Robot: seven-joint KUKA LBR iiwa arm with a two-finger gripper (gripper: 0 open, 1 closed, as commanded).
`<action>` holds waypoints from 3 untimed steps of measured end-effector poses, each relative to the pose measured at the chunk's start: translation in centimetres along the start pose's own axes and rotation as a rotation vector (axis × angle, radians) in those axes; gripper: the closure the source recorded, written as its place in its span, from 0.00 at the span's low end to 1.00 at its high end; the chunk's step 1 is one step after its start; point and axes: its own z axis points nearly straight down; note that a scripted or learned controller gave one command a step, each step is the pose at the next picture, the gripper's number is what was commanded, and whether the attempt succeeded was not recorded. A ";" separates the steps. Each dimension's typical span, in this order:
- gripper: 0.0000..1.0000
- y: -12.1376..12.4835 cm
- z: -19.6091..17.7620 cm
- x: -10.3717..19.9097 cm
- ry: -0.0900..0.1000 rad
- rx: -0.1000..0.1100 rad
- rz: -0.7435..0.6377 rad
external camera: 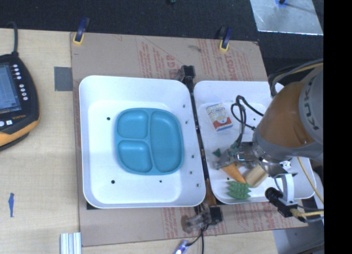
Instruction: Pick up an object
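Two bins sit on the bench. The hand (237,159), its grip state unclear, hovers above an orange piece (235,172) in the right bin (206,137).

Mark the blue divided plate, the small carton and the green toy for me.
blue divided plate (149,141), camera view, centre ridge.
small carton (219,116), camera view, printed top face.
green toy (239,191), camera view, its middle.

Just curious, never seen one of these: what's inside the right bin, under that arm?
In the right bin: a small carton, an orange piece, a tan block and a green toy. The arm covers the bin's right part, so anything there is hidden.
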 end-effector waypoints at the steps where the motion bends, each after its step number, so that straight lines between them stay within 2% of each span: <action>1: 0.00 0.2 0.0 0.0 -0.002 -0.003 0.001; 2: 1.00 0.2 -1.0 -0.1 -0.003 -0.002 -0.004; 3: 1.00 3.6 -10.1 6.3 0.000 -0.004 0.000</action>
